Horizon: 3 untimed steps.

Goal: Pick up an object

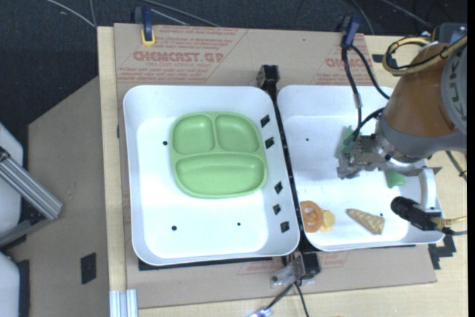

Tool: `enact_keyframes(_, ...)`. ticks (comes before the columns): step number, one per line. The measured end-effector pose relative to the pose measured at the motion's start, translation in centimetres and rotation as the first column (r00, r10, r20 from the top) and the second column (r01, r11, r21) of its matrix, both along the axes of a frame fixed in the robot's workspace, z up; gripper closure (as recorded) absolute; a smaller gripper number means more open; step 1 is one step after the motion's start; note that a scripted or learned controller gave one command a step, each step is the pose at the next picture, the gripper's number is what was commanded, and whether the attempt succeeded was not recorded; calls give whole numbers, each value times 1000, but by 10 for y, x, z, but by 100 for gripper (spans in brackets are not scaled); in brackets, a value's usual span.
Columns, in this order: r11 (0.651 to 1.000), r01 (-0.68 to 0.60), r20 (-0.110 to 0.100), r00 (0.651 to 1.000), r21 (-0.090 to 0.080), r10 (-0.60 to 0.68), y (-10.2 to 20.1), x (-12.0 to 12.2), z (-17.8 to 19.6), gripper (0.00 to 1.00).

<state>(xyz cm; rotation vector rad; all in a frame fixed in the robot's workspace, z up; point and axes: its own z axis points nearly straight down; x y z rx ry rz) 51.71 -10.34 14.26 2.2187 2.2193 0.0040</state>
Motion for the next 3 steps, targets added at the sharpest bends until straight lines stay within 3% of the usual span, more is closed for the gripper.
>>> enact_keyframes(3, 1000, -1, 2, 1000, 0, 1, -4, 5, 133, 100)
